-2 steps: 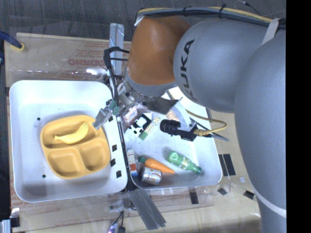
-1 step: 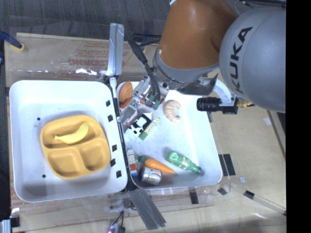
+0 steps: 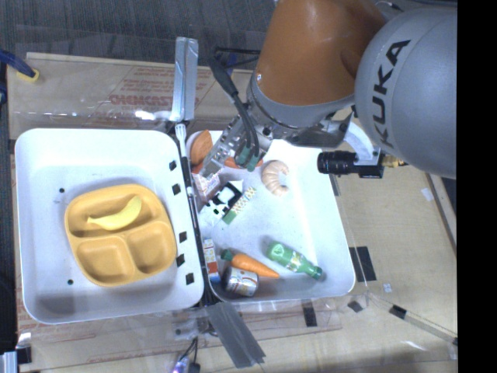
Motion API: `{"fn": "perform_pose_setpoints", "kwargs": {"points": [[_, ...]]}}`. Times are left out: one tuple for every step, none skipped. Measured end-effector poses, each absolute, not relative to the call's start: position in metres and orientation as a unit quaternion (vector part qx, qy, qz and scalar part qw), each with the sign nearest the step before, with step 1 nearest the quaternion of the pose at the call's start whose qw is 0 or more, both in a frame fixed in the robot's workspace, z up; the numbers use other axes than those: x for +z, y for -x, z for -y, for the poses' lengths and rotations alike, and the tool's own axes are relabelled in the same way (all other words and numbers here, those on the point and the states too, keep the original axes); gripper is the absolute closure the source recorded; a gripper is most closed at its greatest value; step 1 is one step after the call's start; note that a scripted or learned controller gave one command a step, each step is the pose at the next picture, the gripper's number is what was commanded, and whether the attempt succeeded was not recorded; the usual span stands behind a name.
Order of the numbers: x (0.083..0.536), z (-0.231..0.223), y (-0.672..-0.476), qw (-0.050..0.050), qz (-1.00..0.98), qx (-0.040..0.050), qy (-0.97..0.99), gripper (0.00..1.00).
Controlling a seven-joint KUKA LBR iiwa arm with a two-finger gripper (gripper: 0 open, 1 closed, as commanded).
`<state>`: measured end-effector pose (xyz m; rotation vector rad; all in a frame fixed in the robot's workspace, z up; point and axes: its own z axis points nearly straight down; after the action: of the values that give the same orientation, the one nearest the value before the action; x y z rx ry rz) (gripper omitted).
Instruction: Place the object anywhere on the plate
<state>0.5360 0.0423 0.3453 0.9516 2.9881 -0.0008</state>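
A yellow three-compartment plate (image 3: 116,238) lies in the left bin (image 3: 46,154), and a banana (image 3: 115,215) rests in its upper compartment. My gripper (image 3: 221,186) is low over the upper left part of the right bin (image 3: 334,231), close to the wall between the two bins. The arm's orange band and grey wrist hide the bin's far end. Beside the gripper lie an orange rounded item (image 3: 200,145) and a pale shell-shaped pastry (image 3: 275,176). Nearer the front of this bin lie a carrot (image 3: 253,264), a green bottle (image 3: 294,259) and a metal can (image 3: 241,284).
A small flat packet (image 3: 210,256) leans along the dividing wall in the right bin. A metal bracket (image 3: 185,76) stands behind the bins at the divider. A black cylindrical part (image 3: 349,163) juts from the wrist over the right bin's far right rim.
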Motion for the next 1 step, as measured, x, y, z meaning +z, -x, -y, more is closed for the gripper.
{"fn": "perform_pose_setpoints", "kwargs": {"points": [[0.2689, -0.0985, -0.5759, -0.001, -0.949, -0.0014, -0.314, 1.00]]}}
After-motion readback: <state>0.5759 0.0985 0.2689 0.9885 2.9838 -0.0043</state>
